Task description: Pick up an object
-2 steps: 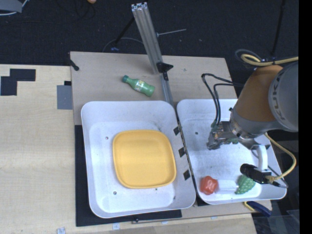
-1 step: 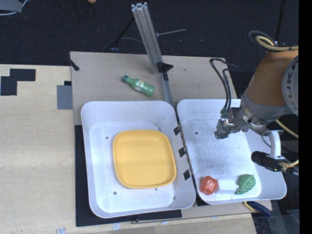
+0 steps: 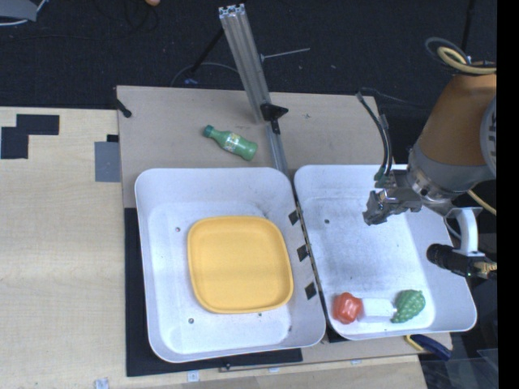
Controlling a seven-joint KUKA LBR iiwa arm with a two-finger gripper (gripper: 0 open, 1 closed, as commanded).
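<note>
My gripper (image 3: 376, 212) hangs over the upper middle of the right bin (image 3: 324, 186), above bare white floor. Nothing shows between its fingers. Near the bin's front edge lie a red toy pepper (image 3: 347, 307), a white piece (image 3: 376, 307) beside it, and a green broccoli-like toy (image 3: 408, 305). These three sit well below the gripper in the view. A yellow square plate (image 3: 239, 263) lies flat in the left bin (image 3: 154, 217).
A green bottle (image 3: 231, 142) lies on the bench behind the left bin. A grey metal rail (image 3: 252, 59) slants down toward the gap between the bins. Black clips (image 3: 301, 252) sit along the divider.
</note>
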